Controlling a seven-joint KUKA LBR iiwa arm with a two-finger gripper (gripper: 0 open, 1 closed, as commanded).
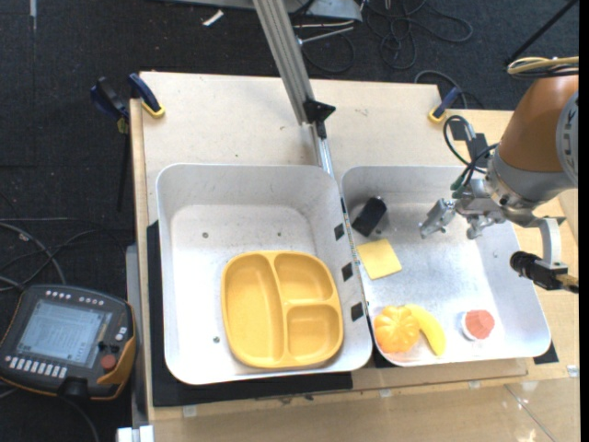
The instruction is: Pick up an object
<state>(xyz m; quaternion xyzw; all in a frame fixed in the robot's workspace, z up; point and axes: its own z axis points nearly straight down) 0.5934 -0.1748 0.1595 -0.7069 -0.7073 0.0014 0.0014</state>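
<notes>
Two shallow white bins side by side on the bench. Left bin (184,247) holds a yellow divided plate (281,309), three compartments, lying flat toward the near side.

Right bin (515,293) holds several loose items: black block (369,215) near the far left corner; flat yellow square (379,259) just in front of it; orange pumpkin-like fruit (397,329) at the near left edge, touching a yellow banana (429,330) on its right; red round piece (479,323) further right, apart from the banana.

Gripper (456,221) hovers over the far part of the right bin, fingers spread apart, nothing between them. All items lie clear of it
</notes>
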